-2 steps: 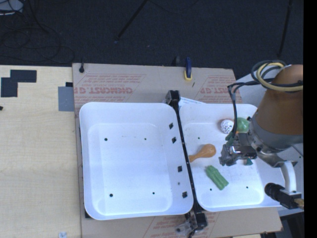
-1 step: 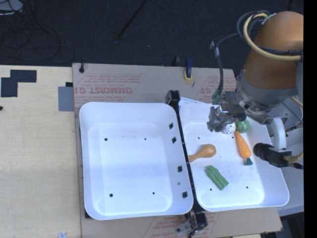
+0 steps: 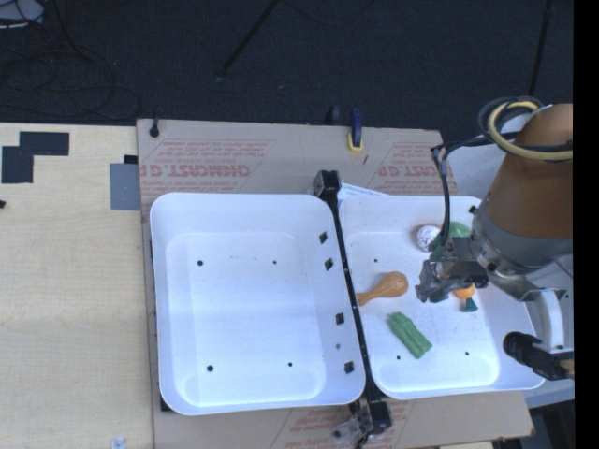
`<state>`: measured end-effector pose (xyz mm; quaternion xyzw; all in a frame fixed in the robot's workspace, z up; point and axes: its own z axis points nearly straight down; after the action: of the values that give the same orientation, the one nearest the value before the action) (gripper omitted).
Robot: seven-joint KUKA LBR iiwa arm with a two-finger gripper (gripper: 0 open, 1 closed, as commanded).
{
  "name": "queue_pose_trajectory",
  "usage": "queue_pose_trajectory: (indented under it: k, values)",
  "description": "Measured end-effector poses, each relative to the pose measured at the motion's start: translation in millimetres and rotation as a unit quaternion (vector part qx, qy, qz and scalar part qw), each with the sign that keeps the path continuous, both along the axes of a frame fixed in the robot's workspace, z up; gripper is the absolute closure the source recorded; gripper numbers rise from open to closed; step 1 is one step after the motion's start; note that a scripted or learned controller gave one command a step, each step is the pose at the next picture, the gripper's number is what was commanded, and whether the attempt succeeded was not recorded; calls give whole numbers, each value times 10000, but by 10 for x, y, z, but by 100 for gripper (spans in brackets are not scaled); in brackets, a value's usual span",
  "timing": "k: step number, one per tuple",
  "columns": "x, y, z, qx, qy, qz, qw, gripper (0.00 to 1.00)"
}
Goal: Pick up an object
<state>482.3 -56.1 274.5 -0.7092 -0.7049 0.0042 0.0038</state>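
Gripper low in right bin, finger state unclear; wooden spoon at its nine o'clock, green block at seven; nothing lifted yet.

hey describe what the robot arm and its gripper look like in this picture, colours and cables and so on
The arm is a thick rounded body, orange-brown at this angle, with a grey section beneath it toward the wrist. A yellowish cable loop sits at its top, and a thin dark cable runs down its side. The gripper is a compact dark grey metal assembly.
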Motion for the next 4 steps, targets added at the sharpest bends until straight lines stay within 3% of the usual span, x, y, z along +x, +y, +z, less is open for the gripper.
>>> queue_pose_trajectory:
  k: [1, 2, 3, 4]
  values:
    - [917, 530, 315, 5, -80, 62, 9999, 100]
    - [432, -108, 103, -6, -21, -7, 10000, 100]
    - [450, 674, 469, 12, -58, 64, 10000, 100]
    - [325, 1016, 1338, 12, -88, 54, 9999, 100]
